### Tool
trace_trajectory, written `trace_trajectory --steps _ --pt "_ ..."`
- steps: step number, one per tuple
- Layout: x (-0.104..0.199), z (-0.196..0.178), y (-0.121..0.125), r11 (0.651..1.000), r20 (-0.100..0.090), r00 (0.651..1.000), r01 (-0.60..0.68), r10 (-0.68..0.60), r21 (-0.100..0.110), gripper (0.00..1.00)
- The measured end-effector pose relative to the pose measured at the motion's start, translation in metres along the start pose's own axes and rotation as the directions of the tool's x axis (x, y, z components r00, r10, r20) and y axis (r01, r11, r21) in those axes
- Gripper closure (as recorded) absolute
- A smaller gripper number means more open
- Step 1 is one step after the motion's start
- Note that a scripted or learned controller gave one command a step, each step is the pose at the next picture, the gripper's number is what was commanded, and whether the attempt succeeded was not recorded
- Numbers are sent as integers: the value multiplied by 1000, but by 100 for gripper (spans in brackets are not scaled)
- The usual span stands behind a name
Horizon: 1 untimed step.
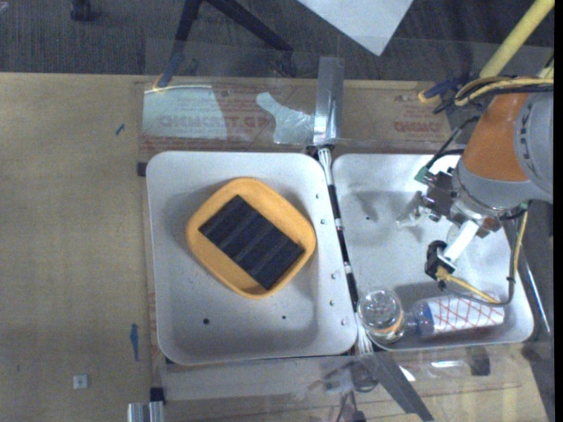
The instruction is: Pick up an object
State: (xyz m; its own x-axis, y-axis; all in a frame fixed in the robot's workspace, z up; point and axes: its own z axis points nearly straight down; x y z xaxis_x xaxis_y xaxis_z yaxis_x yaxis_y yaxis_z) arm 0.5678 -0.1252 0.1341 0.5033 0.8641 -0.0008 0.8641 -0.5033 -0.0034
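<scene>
In the left bin (176, 323) lies a rounded yellow-orange object (251, 236) with a black ribbed panel on top, turned at a slant. A clear plastic bottle (440, 315) with a red criss-cross label and a blue band lies on its side along the front wall of the right bin (378, 183). My gripper (422, 202) hangs over the middle right of the right bin, behind the bottle and apart from it. The grey arm with its orange band (497, 143) comes in from the right. I see nothing held in the gripper.
A metal divider strip (339, 236) runs between the two bins. A yellow cable (475, 290) loops down near the bottle. Taped plastic sheeting (229, 117) lies behind the bins, and office chair legs (220, 11) stand on the floor beyond.
</scene>
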Motion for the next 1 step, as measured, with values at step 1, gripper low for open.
trace_trajectory --steps 1 --pt "-22 47 70 996 0 996 86 -86 -8 0"
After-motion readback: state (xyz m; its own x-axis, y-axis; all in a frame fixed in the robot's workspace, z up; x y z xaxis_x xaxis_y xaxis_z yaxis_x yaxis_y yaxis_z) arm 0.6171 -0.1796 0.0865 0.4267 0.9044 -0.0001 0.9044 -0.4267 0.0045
